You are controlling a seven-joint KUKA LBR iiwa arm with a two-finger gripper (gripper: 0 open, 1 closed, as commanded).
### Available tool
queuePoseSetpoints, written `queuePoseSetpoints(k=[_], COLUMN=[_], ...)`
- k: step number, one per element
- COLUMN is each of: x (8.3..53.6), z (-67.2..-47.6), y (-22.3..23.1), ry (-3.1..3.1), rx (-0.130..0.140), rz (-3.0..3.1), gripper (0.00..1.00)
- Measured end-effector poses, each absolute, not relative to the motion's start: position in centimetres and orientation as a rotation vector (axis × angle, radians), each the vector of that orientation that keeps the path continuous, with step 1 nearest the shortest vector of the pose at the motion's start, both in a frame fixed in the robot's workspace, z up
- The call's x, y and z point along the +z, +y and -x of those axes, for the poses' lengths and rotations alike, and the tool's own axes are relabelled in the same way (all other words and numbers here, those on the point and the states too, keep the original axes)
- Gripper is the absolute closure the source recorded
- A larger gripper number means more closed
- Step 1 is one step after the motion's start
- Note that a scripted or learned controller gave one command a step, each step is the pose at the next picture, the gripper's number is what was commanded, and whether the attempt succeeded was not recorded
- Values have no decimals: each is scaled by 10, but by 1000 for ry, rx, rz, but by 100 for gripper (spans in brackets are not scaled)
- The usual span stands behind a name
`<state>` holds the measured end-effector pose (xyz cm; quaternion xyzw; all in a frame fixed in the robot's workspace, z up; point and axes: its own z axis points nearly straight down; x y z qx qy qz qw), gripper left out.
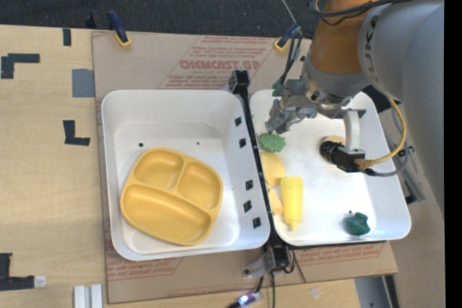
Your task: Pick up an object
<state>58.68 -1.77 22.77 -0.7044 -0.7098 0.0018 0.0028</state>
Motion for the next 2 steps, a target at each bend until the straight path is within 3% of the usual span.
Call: queuePoseSetpoints(k=[2], x=[212], z=[-609], y=[100], ry=[-2226], rx=[10], rz=[2209], gripper=[100])
